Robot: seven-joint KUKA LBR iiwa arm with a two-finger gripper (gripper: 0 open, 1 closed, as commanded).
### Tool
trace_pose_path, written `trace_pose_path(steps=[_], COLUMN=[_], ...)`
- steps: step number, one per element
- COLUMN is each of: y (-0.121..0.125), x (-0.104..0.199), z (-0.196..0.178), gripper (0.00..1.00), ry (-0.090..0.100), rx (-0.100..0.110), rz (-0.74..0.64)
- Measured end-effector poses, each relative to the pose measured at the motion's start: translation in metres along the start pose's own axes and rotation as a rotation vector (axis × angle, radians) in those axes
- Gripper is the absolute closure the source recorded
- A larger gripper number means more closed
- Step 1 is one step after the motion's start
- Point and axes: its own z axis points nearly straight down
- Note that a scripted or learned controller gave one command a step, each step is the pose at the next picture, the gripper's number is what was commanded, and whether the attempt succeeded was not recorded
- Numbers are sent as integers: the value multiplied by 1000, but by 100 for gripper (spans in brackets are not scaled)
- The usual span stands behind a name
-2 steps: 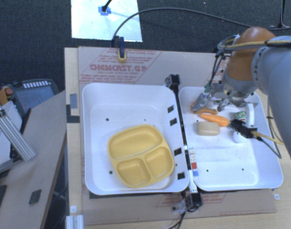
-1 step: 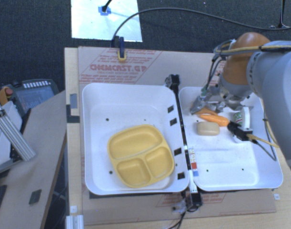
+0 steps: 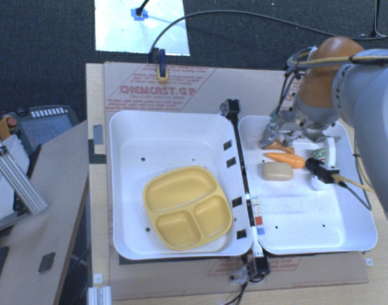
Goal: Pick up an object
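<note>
1. Camera view: the likely target is the orange carrot (image 3: 286,160). It lies almost flat in the far part of the right bin (image 3: 308,230), with its thin end pointing toward the divider between the bins.
2. A smaller orange piece (image 3: 279,147) lies just behind the carrot, very near or touching it; I cannot tell which. A beige block (image 3: 278,171) lies just in front of the carrot. The three things form a tight group.
3. The pincer (image 3: 273,134) hangs low over the far side of this group, closest to the small orange piece. Whether it is apart or together I cannot tell, because the wrist hides it. I see nothing held in it.
4. To do this step well, I think the pincer should choose one thing only. The carrot should be taken across its thick middle, not along its length, because the round shape may roll away.
5. The descent should be straight down, with the jaws on both sides of the carrot, so that the beige block is not pushed or caught together with it.
6. The left bin (image 3: 127,170) holds only a yellow tray (image 3: 187,205), well apart, so it does not disturb this step.
</note>
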Motion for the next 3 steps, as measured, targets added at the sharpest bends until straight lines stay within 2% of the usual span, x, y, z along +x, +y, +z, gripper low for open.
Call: trace_pose_path(steps=[3], y=[8], x=[1], z=[-155], gripper=[100], ry=[-2], rx=[3], rz=[5])
